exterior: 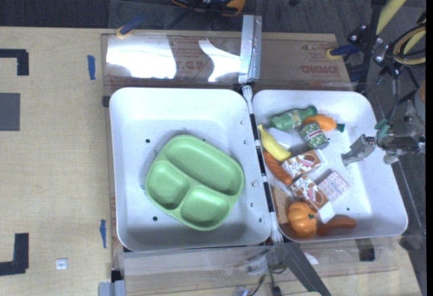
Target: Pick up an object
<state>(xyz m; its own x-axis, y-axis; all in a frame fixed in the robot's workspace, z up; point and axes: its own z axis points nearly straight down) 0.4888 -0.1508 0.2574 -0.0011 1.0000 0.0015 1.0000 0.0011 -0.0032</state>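
The right bin (385,200) holds a heap of toy food on its left side. The heap has a green bottle (292,118), an orange carrot (325,122), a small can (314,134), a yellow banana (272,144), two snack cartons (302,164) (331,186), an orange pumpkin (302,216) and a red sausage (336,224). My gripper (374,153) hangs over the bare right half of this bin, to the right of the heap. It is open, with nothing between its fingers.
The left bin (128,119) carries a green divided tray (195,182) near its middle. A metal divider (249,51) and a clear panel stand behind the bins. Tripod legs and cables crowd the far right.
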